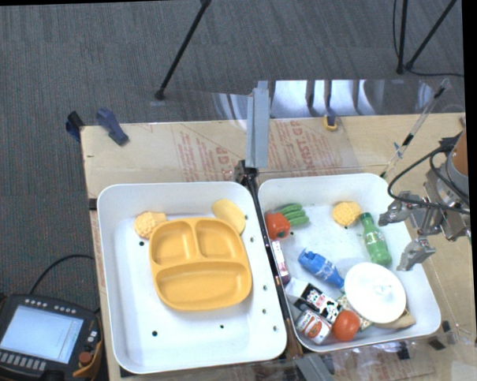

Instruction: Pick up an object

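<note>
So the gripper [410, 233] is hanging at the right edge of the frame, fingers spread apart and gripping nothing, just beside the green bottle [374, 240] in the right bin [325, 183]. Nearby a white round lid [375, 292], blue bottle [321, 268] and tomato [276, 225] are sitting. The left bin [120, 270] is carrying a yellow divided plate [200, 262].

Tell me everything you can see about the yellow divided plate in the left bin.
The yellow plate looks like smooth plastic, squarish with rounded corners, split into three compartments: two small ones at the far side and one wide one at the near side. It lies flat and right side up on the floor of the left bin, toward the far half. Two yellow ear-like pieces stick out at its far corners, a bumpy round one and a smooth one. The compartments look bare.
</note>
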Controlling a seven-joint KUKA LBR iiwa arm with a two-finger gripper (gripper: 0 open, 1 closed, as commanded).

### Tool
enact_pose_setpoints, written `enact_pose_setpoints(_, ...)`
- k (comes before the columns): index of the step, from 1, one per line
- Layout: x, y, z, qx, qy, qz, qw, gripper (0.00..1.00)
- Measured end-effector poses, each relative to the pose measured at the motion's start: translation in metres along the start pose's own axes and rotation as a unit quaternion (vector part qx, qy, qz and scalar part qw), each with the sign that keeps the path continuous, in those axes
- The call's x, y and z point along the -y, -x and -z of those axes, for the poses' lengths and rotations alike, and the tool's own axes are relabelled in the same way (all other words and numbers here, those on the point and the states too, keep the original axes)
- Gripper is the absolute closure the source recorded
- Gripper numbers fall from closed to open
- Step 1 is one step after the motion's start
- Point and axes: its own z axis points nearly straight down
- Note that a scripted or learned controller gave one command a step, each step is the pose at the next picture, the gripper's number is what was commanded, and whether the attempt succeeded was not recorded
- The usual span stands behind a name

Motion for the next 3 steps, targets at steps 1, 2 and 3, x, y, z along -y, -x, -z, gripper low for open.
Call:
enact_pose_setpoints(1,-0.001,0.014,-0.101,0.004,-0.001,0.037,0.9993,0.00)
enact_pose_setpoints(2,-0.086,0.012,-0.132,0.009,-0.003,0.103,0.9946,0.00)
enact_pose_setpoints(3,-0.112,0.031,-0.134,0.004,-0.010,0.142,0.9898,0.00)
